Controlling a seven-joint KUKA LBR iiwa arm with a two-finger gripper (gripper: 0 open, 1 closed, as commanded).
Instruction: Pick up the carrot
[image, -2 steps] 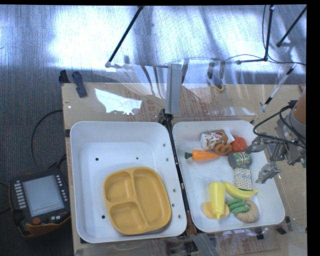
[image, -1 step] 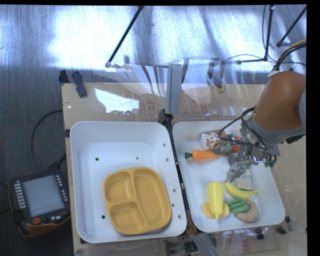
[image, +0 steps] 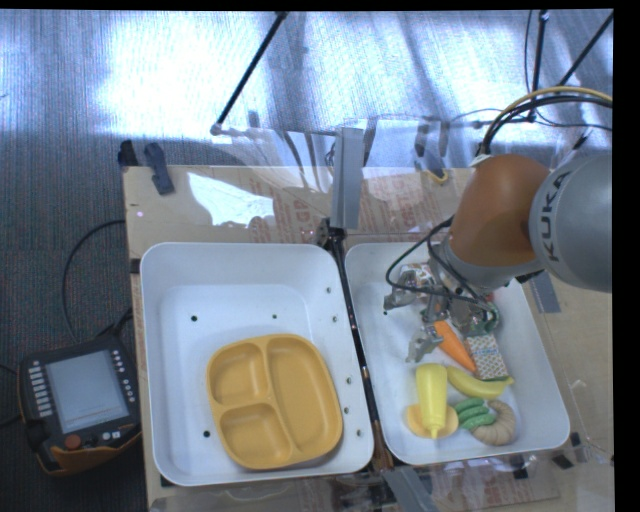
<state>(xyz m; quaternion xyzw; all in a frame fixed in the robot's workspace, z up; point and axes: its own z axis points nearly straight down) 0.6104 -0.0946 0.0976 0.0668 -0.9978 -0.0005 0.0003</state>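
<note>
The orange carrot (image: 456, 346) lies tilted in the right bin (image: 380, 300), its upper end under the wrist. My gripper (image: 441, 336) reaches down over that end from the right. One metal finger (image: 420, 345) stands just left of the carrot with a small gap between them; the other is mostly hidden behind the wrist cabling on the carrot's right. The gripper looks open and the carrot rests on the bin floor.
Close to the carrot lie a speckled block (image: 487, 356), a banana (image: 478, 383), a yellow bottle (image: 432, 396), a green pod (image: 472, 411) and a beige ring (image: 496, 426). The left bin (image: 170, 300) holds a yellow divided plate (image: 275, 400).
</note>
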